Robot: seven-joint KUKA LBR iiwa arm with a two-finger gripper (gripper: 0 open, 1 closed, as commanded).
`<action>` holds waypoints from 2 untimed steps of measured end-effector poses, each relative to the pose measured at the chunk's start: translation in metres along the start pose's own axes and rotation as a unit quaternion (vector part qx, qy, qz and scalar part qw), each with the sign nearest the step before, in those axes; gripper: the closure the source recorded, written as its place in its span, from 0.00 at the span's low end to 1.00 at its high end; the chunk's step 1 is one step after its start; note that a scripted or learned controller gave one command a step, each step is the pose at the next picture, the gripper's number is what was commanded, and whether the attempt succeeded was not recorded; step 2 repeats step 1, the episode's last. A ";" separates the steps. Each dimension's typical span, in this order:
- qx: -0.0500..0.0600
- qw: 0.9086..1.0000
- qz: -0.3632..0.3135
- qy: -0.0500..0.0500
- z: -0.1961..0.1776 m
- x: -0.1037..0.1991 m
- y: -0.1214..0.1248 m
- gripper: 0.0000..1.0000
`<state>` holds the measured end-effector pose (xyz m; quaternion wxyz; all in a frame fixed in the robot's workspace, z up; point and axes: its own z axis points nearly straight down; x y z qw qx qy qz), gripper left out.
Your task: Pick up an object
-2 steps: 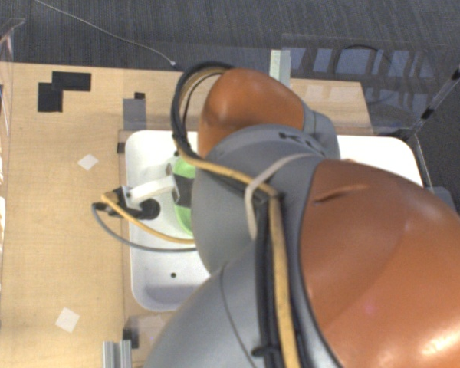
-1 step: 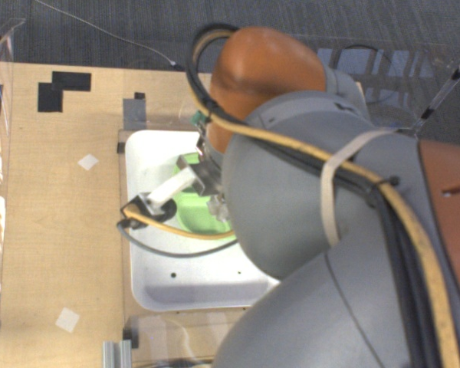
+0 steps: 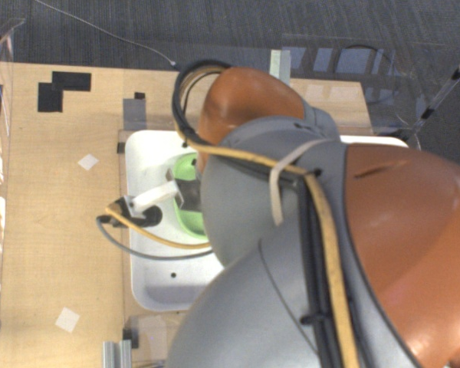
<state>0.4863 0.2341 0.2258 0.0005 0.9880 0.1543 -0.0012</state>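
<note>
From the overhead camera, we see the grey and orange arm (image 3: 314,228) covering most of the right side and reaching down over the left bin (image 3: 142,156). A green object (image 3: 188,215) lies in that bin, partly hidden under the wrist. The gripper (image 3: 185,194) sits right at the green object, but we cannot tell how it is set. A yellow cable (image 3: 149,234) loops across the bin onto the tabletop (image 3: 54,205).
</note>
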 end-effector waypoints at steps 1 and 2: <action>0.005 0.998 0.056 0.007 -0.160 0.001 0.004 1.00; 0.005 0.998 0.056 0.007 -0.160 0.001 0.004 1.00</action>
